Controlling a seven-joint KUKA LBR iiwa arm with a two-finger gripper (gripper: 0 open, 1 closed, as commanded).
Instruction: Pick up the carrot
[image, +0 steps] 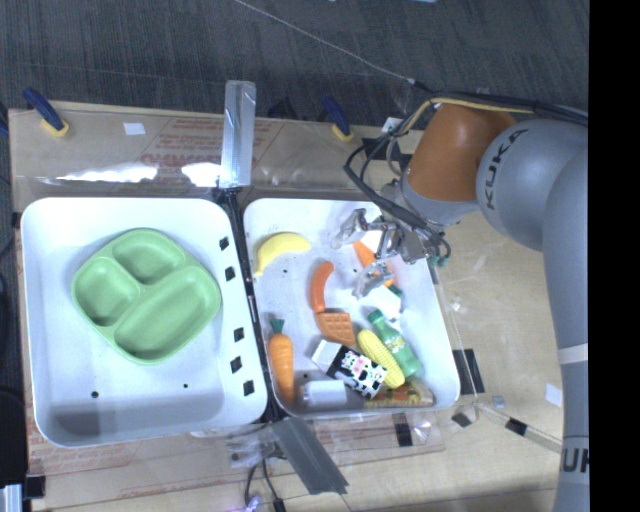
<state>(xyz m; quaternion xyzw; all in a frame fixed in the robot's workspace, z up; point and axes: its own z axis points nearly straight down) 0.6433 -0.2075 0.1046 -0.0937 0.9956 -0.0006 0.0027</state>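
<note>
Camera view, 1 fixed look down on 2 shallow white plastic bins side by side. Left bin (40, 300) holds a pale green 3-compartment plastic plate (147, 292) and nothing else that reads. Right bin (447, 345) is cluttered: the orange toy carrot with a green top (281, 362) lies lengthwise along the left wall, near-left part of the bin, touching or just beside the divider; a yellow toy banana (281, 247) sits far-left, an orange-red toy sausage (320, 286) near the middle, a tan waffle piece (337, 325) just below it, then a yellow corn cob (380, 358), a green bottle (393, 340) and a black-and-white cow-print box (356, 371) bunched at the near-right. The grey arm with the orange band (447, 150) reaches in from the right; the 2-finger gripper (378, 262) hangs over the far-right part of the right bin, well apart from the carrot, close to small orange and white bits I can't identify. Fingers too cluttered to read, cannot tell wide or narrow, nothing clearly held. Step judged: approach, grasp not yet made. Next move calls for travel left and nearer to above the carrot, jaws set across its narrow width, then descent; the bin wall crowds 1 finger.
</note>
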